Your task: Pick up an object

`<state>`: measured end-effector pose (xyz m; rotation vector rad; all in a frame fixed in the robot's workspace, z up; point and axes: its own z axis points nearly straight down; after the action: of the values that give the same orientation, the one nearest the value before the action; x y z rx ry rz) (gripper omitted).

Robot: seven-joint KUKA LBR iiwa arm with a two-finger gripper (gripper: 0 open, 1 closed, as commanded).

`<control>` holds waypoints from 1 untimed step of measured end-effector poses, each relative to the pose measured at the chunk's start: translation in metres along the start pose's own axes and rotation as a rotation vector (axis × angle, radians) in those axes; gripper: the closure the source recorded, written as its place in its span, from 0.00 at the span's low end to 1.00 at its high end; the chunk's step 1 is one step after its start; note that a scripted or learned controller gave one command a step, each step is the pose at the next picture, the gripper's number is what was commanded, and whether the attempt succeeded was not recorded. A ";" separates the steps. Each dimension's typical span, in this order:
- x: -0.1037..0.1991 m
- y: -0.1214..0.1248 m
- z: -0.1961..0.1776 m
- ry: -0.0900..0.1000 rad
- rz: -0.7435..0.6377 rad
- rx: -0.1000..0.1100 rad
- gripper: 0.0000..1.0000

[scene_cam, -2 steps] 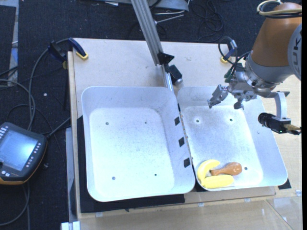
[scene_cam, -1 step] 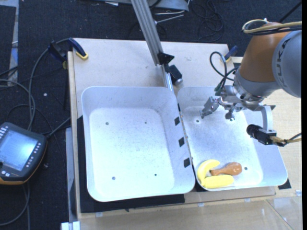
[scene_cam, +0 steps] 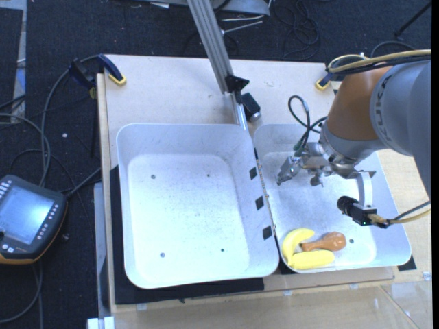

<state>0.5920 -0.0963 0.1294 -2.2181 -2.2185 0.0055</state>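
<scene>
Two objs, banana [scene_cam: 302, 247] & orange toy [scene_cam: 327, 240], lie below-right of claw [scene_cam: 296, 170].

Two white bins sit on the bench: left bin [scene_cam: 137, 149] and right bin [scene_cam: 391, 252]. One yellow banana [scene_cam: 302, 242] and one orange-brown object [scene_cam: 328, 240] lie in the right one.

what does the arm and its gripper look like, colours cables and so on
The arm is a thick rounded grey body with a wide orange band above the wrist. Yellow and black cables loop over its top, and a thin black cable curls near the wrist. The gripper is small, silvery metal, with a black unit on a white bracket beside it.
</scene>
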 end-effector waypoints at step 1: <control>0.000 0.001 -0.013 -0.001 0.000 -0.006 1.00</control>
<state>0.5936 -0.0967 0.1426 -2.2219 -2.2212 -0.0005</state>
